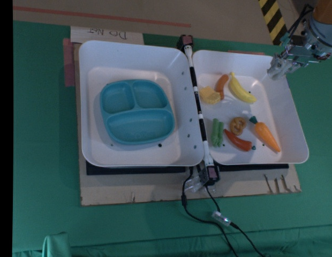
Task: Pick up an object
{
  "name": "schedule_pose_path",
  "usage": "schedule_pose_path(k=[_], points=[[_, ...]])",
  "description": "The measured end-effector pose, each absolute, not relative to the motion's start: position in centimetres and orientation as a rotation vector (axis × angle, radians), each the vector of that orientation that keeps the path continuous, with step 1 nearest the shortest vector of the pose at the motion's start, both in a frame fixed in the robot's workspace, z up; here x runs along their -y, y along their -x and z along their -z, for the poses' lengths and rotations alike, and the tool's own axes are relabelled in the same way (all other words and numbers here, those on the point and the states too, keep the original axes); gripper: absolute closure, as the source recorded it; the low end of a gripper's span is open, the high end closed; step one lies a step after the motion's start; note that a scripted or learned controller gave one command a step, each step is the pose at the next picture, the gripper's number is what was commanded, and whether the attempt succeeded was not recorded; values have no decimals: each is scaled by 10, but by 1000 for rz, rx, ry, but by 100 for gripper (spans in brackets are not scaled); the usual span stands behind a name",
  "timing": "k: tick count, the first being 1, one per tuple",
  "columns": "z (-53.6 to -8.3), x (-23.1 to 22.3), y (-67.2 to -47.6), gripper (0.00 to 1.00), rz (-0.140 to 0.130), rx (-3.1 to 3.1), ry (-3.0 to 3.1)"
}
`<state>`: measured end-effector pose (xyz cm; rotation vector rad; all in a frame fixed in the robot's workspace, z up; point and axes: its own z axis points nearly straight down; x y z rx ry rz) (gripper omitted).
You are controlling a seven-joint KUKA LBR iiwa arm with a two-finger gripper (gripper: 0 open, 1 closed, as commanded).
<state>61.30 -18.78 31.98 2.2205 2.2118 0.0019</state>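
Jaws (277, 71) of mine hang over the far right corner of the right bin (294, 143), at the end of my grey arm with its orange band, which comes in from the upper right; whether they are parted or clenched I cannot tell from this slant, and nothing shows between them. Nearest to me lies the yellow banana (241, 89), down and to the left on the bin floor, near but apart from the jaws. Just left of the banana sits a small orange sausage-shaped piece (222, 83), and beside that, close to the bin's left wall, a pale yellow wedge-like piece (210, 95). Farther toward the near side of the bin lie the carrot (265, 135) with its green top pointing up-left, a small round orange-brown piece (238, 125) just left of it, a red chili pepper (238, 141) below that, and a green bean pod (216, 132) standing lengthwise beside the divider rail (198, 100). All of these are well apart from the jaws. Across the rail, the left bin (91, 58) carries a teal divided plate (136, 111) with three compartments. Both bins rest on a cardboard sheet (134, 194) laid on the green tabletop (43, 143), and a black cable (209, 213) trails off the near end of the rail.
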Motion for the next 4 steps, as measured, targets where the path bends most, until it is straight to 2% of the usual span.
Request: schedule_pose_path(k=[1, 2, 3, 4], points=[[-331, 187, -638, 100, -4, -2212, -2219], [-342, 187, -579, 100, -2, -2214, -2223], [-312, 188, -553, 100, -1, -2213, -2223], [-338, 187, -535, 100, -4, -2212, -2221]])
